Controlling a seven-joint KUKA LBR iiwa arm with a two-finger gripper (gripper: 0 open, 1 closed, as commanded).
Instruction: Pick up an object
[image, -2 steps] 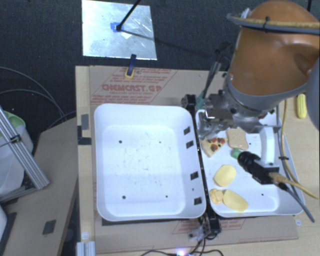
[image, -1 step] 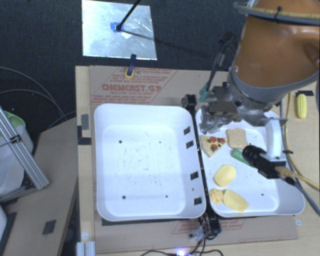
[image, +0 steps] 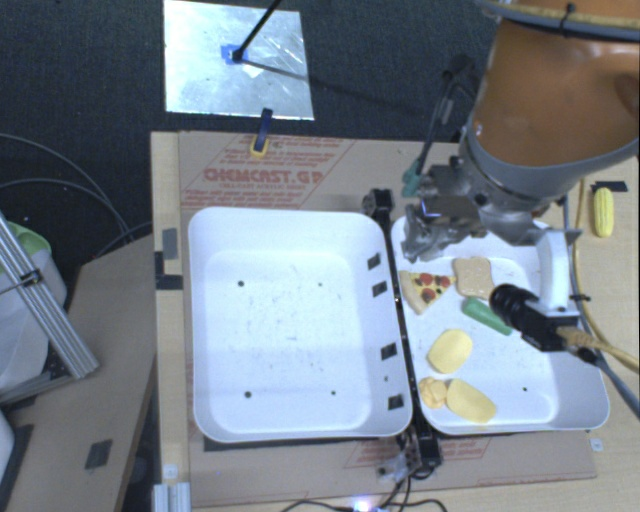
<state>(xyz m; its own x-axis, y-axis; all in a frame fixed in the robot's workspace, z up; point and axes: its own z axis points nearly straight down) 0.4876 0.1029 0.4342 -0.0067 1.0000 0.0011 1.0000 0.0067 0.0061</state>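
Two white bins: left bin, right bin. One pizza slice. One toast slice. One green item, possibly pepper. Three yellow pieces, smallest partly hidden.

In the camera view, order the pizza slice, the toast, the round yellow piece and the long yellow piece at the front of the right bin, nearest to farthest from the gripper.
1. Pizza slice, just below the gripper, and toast, to its lower right: too close to call.
2. Round yellow piece, mid-bin.
3. Long yellow piece, at the front edge.
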